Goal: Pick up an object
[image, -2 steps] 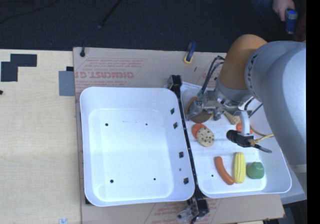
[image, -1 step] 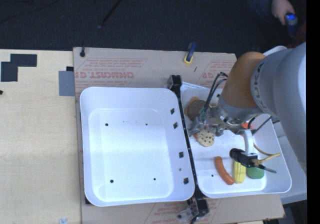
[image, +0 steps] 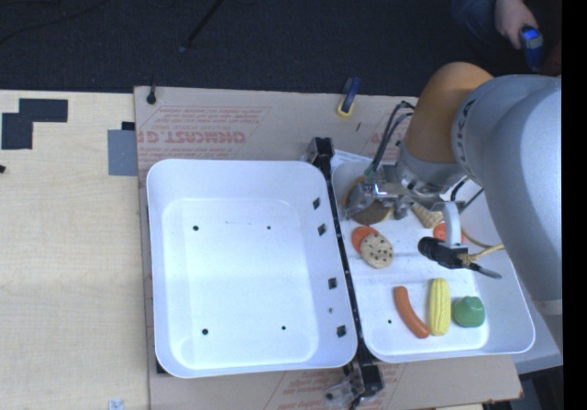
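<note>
My gripper [image: 373, 198] hangs low over the far left part of the right bin [image: 514, 337]. Right under it lies a brown object [image: 366, 214], partly covered by the gripper. Just in front of that lie a small red piece [image: 363, 237] and a speckled cookie [image: 377, 252], touching each other. Nearer the front of the bin lie an orange sausage-shaped piece [image: 411, 311], a yellow corn cob [image: 439, 305] and a green piece [image: 469, 311]. A tan piece [image: 426, 214] and a red-orange bit [image: 440, 231] peek out beside the wrist.
The left bin [image: 174, 206] sits beside the right one, with a black divider rail [image: 337, 252] between them. Both rest on a cardboard sheet [image: 229, 124]. The grey arm [image: 523, 179] covers the right bin's far right side.
</note>
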Robot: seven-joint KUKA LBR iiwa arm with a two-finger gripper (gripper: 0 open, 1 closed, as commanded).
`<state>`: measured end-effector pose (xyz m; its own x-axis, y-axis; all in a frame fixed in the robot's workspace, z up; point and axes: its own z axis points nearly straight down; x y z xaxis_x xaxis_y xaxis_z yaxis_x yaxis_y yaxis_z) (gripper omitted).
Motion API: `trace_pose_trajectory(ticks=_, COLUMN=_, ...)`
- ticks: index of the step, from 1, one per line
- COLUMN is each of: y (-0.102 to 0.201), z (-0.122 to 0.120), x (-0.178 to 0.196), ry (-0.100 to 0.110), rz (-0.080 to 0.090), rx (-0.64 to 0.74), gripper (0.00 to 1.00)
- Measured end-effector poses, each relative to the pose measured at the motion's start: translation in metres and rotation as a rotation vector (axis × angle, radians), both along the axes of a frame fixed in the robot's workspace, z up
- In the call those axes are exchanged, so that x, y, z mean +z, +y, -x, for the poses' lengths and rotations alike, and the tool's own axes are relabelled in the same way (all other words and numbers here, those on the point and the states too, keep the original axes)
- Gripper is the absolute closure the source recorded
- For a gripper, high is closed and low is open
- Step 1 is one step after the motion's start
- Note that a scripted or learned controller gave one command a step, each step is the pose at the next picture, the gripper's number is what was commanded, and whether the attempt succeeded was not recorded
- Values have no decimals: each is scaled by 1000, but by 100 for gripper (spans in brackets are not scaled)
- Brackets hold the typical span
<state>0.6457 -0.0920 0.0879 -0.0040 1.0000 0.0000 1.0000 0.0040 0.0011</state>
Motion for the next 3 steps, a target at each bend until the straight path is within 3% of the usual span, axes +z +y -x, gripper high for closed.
trace_pose_trajectory(ticks=1, y=-5, z=20, x=-1, ry=5, rz=0, rx=-4, gripper=0)
trace_pose_trajectory(ticks=2, y=-31, z=65, x=-1, ry=6, rz=-1, rx=-5, gripper=0)
trace_pose_trajectory(ticks=3, y=-7, z=176, x=-1, ry=13, rz=-4, rx=-5, gripper=0)
